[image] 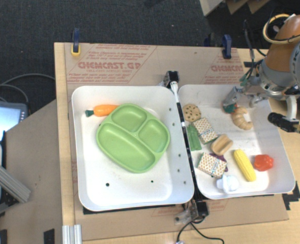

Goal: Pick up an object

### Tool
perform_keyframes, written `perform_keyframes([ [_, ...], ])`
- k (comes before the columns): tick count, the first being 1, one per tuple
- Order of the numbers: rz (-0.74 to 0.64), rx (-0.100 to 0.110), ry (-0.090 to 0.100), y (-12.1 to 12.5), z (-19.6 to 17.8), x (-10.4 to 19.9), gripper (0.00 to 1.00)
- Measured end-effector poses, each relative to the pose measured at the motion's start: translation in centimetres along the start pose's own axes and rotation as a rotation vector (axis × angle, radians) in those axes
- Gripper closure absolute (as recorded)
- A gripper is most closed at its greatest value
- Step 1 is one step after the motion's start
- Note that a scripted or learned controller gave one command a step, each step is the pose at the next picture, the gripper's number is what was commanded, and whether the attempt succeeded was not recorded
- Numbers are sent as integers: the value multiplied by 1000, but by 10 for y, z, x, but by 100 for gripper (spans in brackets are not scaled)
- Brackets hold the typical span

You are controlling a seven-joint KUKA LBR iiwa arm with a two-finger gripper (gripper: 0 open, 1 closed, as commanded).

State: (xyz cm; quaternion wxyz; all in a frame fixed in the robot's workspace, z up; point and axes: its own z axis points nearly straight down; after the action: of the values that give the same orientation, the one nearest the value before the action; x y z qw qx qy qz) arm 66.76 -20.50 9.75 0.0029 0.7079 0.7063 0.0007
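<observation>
Blocking its own fingers, tool (235, 101) above croissant (241, 118)

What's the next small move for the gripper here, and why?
Probably a short descent onto the croissant. The gripper sits over the right bin at its far side, with the tan pastry just below it in the view and a little apart from the other items, so it looks like the nearest uncluttered pick. Finger state is unclear.

A robotics lab — clamped bench board (114, 60), cables, toy food.
</observation>
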Motion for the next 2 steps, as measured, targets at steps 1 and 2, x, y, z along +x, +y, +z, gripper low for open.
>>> perform_keyframes([
  [1, -3, 2, 1, -22, 10, 27, 0],
  [2, 1, 9, 3, -52, 12, 2, 0],
])
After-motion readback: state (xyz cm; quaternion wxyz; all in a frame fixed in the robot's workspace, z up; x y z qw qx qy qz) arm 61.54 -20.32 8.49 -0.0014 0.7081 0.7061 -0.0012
